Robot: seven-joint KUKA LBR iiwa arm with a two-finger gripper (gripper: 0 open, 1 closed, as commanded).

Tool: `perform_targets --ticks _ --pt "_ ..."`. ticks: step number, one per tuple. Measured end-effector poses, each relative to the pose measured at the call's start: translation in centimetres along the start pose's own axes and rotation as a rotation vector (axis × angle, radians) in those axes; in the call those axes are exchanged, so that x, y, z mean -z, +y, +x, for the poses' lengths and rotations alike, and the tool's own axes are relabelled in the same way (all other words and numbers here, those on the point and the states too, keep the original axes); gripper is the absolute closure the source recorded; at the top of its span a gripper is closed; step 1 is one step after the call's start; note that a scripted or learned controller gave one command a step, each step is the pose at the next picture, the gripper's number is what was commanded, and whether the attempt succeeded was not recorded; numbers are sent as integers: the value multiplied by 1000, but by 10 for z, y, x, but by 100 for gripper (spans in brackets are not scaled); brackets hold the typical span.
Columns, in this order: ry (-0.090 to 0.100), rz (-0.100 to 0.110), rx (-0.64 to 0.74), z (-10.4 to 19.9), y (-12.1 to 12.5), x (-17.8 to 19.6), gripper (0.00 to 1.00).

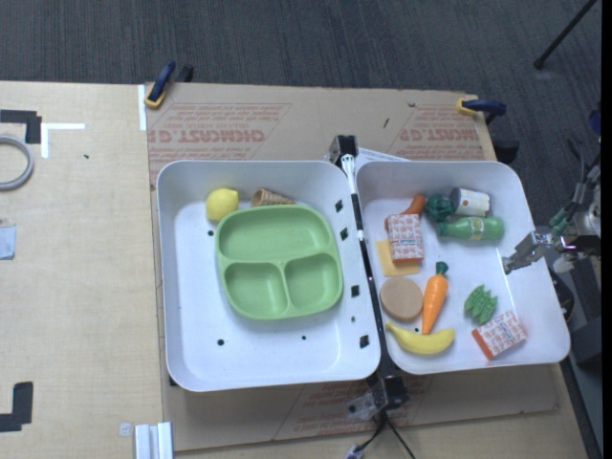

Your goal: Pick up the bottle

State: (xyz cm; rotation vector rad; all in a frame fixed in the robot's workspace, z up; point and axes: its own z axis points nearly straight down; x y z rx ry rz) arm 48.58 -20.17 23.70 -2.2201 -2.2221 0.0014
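Brown cardboard (pixel 316 122) covers a pale wooden bench (pixel 76 285) on dark carpet, bearing a left bin (pixel 182 352) with a green divided plate (pixel 279 260) and a right bin (pixel 535 333) of toy food. The green bottle (pixel 471 228) lies on its side near that bin's far right corner. The gripper (pixel 529 251) hangs just beyond the bin's right rim, apart from the bottle; whether it is open I cannot tell.

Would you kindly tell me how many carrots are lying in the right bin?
2: one carrot lies near the bin's middle, beside the banana; a smaller carrot sits toward the back, partly hidden behind the carton.
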Motion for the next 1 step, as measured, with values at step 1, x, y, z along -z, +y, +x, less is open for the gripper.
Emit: perform_targets --ticks 1 --pt "-1 0 1 0 0 9 100"
